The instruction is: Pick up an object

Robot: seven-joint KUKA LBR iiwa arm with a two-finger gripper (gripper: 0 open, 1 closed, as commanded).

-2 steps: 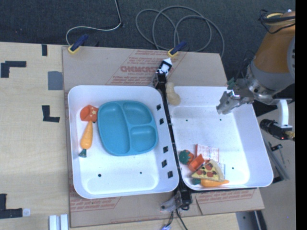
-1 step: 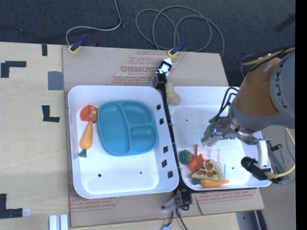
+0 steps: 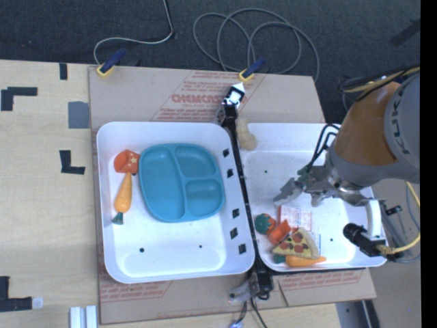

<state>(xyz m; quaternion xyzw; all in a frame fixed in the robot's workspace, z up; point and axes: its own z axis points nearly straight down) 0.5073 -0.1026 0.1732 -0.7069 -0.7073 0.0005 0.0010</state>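
Observation:
My gripper (image 3: 302, 196) hangs over the middle of the right bin (image 3: 273, 159) with its fingers spread and nothing between them. Just below it lies a small white packet with red print (image 3: 295, 217). Closer to the front wall sit a pizza slice toy (image 3: 299, 242), a thin orange carrot (image 3: 304, 259) and a green and orange vegetable toy (image 3: 269, 225). A beige piece (image 3: 247, 140) rests in the bin's far left corner.
The left bin (image 3: 171, 265) holds a blue divided plate (image 3: 181, 182), an orange carrot (image 3: 123, 195) and a red-orange toy (image 3: 125, 160) along its left wall. Black clips line the divider between the bins (image 3: 235, 183). Cables loop behind the bench.

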